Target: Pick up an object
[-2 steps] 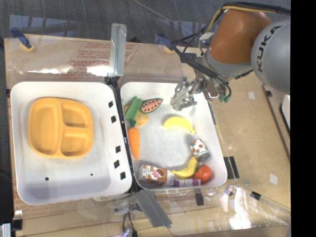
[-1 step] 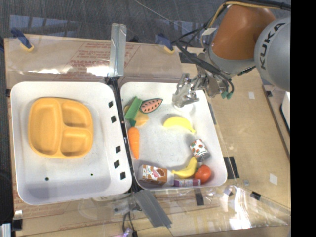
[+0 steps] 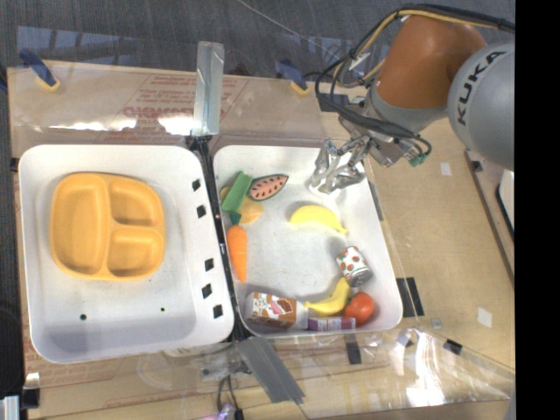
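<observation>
The arm (image 3: 455,59) reaches in over the right bin's (image 3: 289,261) far corner. The left bin (image 3: 52,313) holds an orange tray (image 3: 107,226). The pincer (image 3: 337,175) hangs with fingers apart, gripping nothing, just above a banana (image 3: 318,218). Nearby lie a carrot (image 3: 237,252), a watermelon slice (image 3: 268,186), a can (image 3: 353,264) and a tomato (image 3: 359,308).
</observation>
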Tool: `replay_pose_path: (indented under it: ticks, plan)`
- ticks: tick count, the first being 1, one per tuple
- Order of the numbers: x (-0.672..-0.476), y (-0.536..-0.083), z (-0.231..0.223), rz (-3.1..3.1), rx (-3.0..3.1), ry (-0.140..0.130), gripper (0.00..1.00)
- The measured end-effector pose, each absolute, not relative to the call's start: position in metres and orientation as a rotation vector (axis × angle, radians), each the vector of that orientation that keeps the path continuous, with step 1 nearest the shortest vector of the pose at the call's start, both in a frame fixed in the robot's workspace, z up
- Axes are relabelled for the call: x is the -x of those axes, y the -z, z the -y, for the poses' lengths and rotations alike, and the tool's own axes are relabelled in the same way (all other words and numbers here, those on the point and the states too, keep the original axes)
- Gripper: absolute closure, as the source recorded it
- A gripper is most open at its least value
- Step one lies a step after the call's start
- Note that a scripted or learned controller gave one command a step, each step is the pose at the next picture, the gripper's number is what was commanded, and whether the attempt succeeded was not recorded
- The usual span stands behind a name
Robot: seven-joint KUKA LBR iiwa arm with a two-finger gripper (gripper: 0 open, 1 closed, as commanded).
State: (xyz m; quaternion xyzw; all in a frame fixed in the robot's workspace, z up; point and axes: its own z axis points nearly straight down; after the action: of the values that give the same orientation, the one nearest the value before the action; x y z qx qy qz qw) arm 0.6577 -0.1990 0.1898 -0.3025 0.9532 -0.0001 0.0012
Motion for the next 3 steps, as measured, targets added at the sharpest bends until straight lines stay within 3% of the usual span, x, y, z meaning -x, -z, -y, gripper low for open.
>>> replay_pose_path:
  ticks: [1,2,3]
  plan:
    - [-0.659,-0.288,0.209,-2.662,1.656,0.009,1.00]
    - [-0.658,-0.319,0.208,-2.330,2.101,0.004,1.00]
    - [-0.658,-0.299,0.207,-1.800,2.573,-0.005,1.00]
